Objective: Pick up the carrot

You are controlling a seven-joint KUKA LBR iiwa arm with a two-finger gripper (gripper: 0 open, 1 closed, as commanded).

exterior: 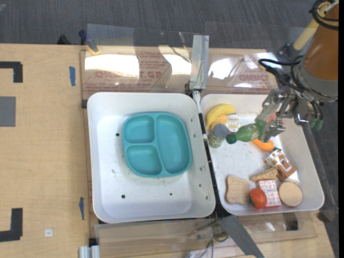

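The carrot (263, 143) is a small orange piece lying on the floor of the right bin (309, 160), just right of a green bottle (245, 134). My gripper (273, 126) hangs over the bin's upper right part, directly above the carrot's upper end, which it partly hides. Its two grey fingers (267, 114) stand apart, open, and I see nothing held between them.
In the right bin a banana (220, 113) and a small can (216, 135) lie at the left. A bread slice (237, 190), tomato (258, 198), bun (291, 194) and snack packs (278, 163) lie at the front. The left bin (102, 160) holds a teal divided plate (157, 144).
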